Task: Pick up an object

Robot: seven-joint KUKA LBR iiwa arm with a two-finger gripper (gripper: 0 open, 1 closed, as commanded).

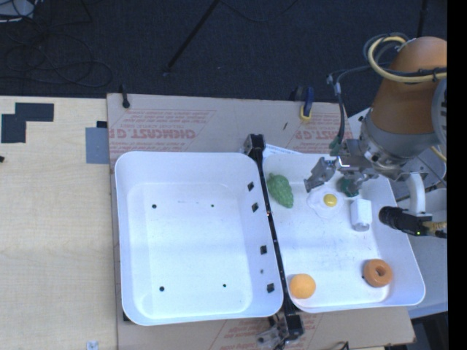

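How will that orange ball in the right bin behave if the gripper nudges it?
The orange ball looks round and smooth, so it would probably roll. It sits by the right bin's near wall, which may stop it. Its smooth skin could slip between closing fingers.

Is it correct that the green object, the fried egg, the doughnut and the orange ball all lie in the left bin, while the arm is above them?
Not quite. The camera view shows the green object, the fried egg, the doughnut and the orange ball in the right bin, not the left bin. The arm is above that right bin.
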